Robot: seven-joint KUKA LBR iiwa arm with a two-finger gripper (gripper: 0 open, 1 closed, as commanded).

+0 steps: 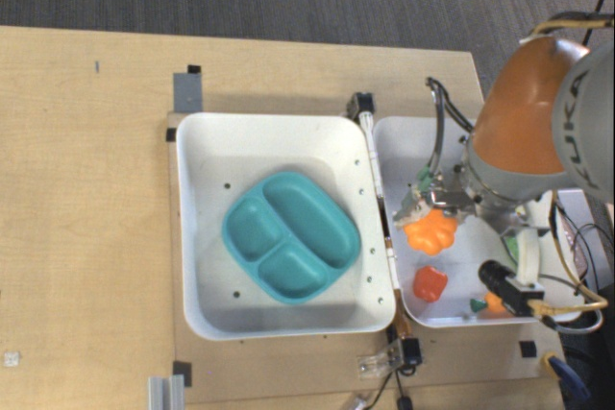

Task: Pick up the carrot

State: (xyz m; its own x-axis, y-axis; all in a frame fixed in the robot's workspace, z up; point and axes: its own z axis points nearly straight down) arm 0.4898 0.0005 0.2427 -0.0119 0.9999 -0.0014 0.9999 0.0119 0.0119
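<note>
The carrot (491, 305) lies at the front right of the right bin (404, 149). It is a small orange piece with a green top, partly hidden behind the robot's black cylinder. My gripper (434, 201) hangs over the middle of the right bin, up and to the left of the carrot and well apart from it. It sits just above an orange pepper-shaped toy (431, 233). Nothing shows between the gripper's tips.
A red toy (430, 283) lies near the right bin's front wall, left of the carrot. A green piece (510, 251) shows under the arm at the right. The left bin (207, 158) holds a teal divided plate (252, 228).
</note>
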